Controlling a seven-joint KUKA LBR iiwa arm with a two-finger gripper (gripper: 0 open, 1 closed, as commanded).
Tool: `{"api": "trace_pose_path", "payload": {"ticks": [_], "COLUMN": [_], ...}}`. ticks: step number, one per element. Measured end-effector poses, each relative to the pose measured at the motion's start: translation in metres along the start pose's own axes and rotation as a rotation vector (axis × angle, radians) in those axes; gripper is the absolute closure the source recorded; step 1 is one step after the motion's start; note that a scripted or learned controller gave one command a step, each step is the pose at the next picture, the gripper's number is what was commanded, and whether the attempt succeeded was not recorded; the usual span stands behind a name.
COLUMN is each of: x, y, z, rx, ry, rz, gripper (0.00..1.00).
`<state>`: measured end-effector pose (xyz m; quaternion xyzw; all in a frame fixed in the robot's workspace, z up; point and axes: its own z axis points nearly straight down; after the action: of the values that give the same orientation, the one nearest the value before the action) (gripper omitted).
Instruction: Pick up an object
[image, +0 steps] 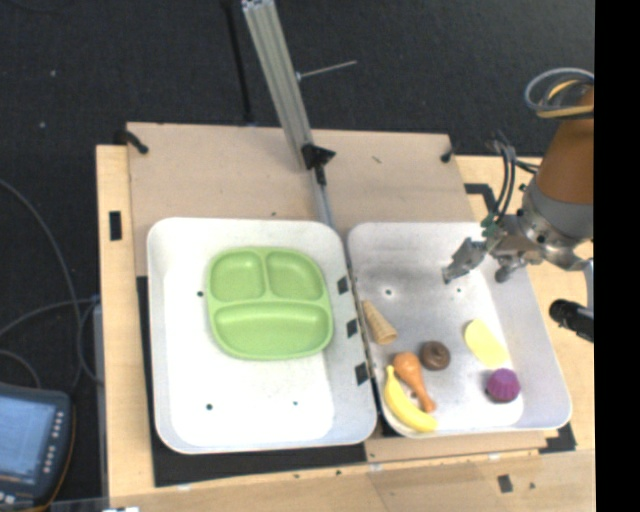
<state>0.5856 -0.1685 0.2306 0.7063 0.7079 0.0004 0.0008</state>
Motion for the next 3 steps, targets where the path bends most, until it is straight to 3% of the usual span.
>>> {"api": "trace_pose_path", "payload": {"ticks": [1,3], "x": [0.000,-0.008], "y": [0.000,-0.008], "z": [0.000,0.111], "rx": [0.000,0.005], "ry": [0.000,-0.001], "rz": [0.000,0.004], "gripper": [0.00,0.00]}}
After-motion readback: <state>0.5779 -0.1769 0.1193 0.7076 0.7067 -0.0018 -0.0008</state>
